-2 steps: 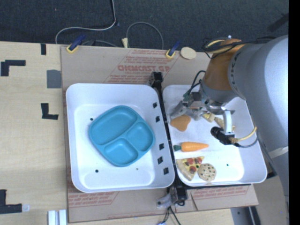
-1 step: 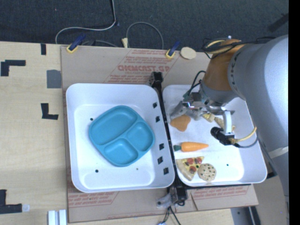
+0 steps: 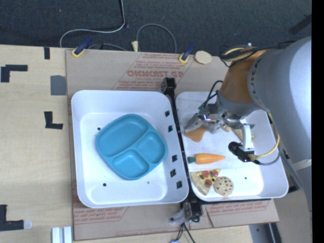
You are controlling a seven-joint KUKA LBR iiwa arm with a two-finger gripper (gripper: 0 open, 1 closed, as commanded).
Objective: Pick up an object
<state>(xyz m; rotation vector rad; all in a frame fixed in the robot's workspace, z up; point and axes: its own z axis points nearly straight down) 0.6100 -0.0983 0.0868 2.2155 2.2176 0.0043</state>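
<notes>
Nearest the camera, in the right bin (image 3: 273,186), a pizza slice (image 3: 203,180) and a round speckled cookie (image 3: 223,186) lie side by side, touching or nearly so, close to the bin's front wall. Just beyond them an orange carrot (image 3: 208,159) with a green stub lies crosswise, its tip pointing right, apart from both.

Farther in, a tan, wedge-shaped piece (image 3: 195,133) rests on the bin floor near the left wall. The claw (image 3: 205,119) sits directly over its upper edge, its metal fingers (image 3: 195,121) reaching down and to the left toward the piece. Whether they are apart, together or pinching the piece cannot be told; the wrist hides the tips. The carrot lies below the claw, near but not touching. A black fitting (image 3: 239,151) with a white bracket and a yellow cable hangs off the arm's (image 3: 283,80) right side above the bin floor.

In the left bin (image 3: 83,135), a blue divided plate (image 3: 131,146) with three compartments lies flat near the middle.

Both bins rest on a cardboard sheet (image 3: 147,72) on the wooden tabletop (image 3: 30,151). At the cardboard's far edge sit blue and yellow clips (image 3: 81,48) and a small tan disc (image 3: 203,57), with cables beyond.
</notes>
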